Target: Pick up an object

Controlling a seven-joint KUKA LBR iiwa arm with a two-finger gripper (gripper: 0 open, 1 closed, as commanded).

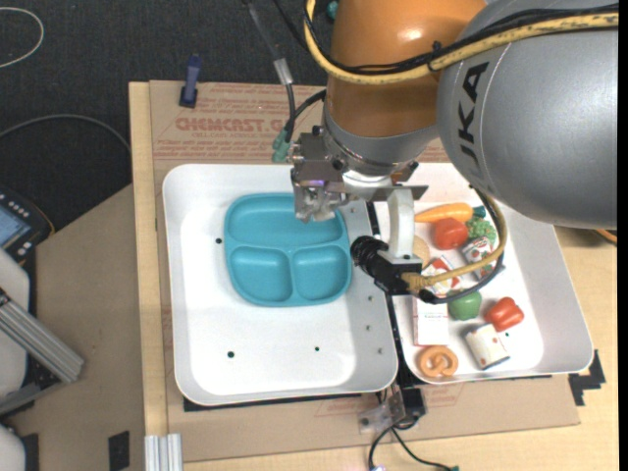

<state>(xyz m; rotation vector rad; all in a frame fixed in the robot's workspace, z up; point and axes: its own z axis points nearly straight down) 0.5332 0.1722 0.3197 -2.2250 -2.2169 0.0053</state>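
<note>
My gripper (pixel 316 207) hangs low over the far right rim of a blue divided plate (pixel 285 253) that lies in the left bin (pixel 201 356). Nothing shows between its tips. The right bin (pixel 561 346) holds several toy foods: an orange carrot (pixel 444 211), a red tomato (pixel 449 234), a green pepper (pixel 464 305), a red pepper (pixel 504 313), a pretzel (pixel 438 362) and a white block (pixel 488 345). The arm's big grey and orange body hides the far part of the right bin.
A black cable fitting (pixel 378 260) hangs from the arm over the divide between the bins. A flat card (pixel 429 328) lies in the right bin near the pretzel. A cardboard sheet (pixel 221 116) lies under both bins, with a blue clip (pixel 189 81) at its far left.
</note>
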